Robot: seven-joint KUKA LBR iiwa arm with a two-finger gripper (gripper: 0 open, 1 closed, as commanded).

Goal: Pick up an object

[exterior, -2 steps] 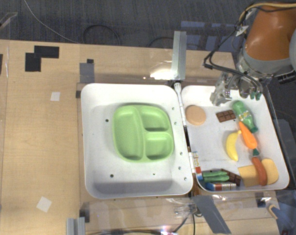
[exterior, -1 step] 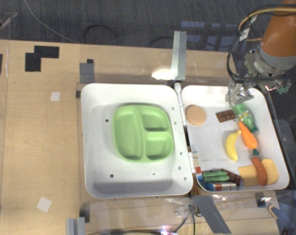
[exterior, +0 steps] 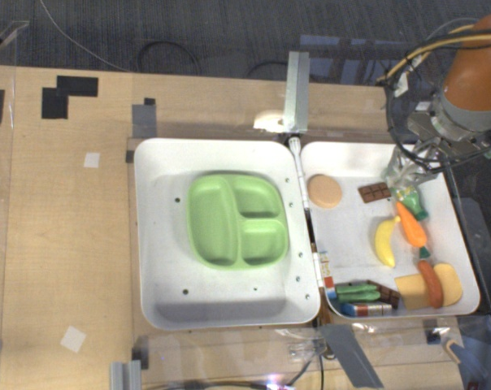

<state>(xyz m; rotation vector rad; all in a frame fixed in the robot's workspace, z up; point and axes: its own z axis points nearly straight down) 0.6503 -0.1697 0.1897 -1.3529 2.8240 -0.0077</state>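
The right bin [exterior: 347, 246] holds a round tan cookie [exterior: 324, 191], a brown chocolate piece [exterior: 374, 192], an orange carrot [exterior: 411, 227] with a green top, a yellow banana [exterior: 384, 242], and a red sausage [exterior: 432, 283] lying on a yellow block [exterior: 410, 286]. A pile of dark, green and red items [exterior: 363, 292] lies in the bin's near left corner. My gripper [exterior: 404, 175] hangs low at the bin's far right. It is just above the carrot's green top and right of the chocolate piece. I see nothing held in it.
The left bin [exterior: 152, 242] carries a green divided plate [exterior: 236, 220] in its middle. A metal post [exterior: 294, 96] stands behind the seam between the bins. Cables loop around the arm's wrist [exterior: 473, 88] at the far right.
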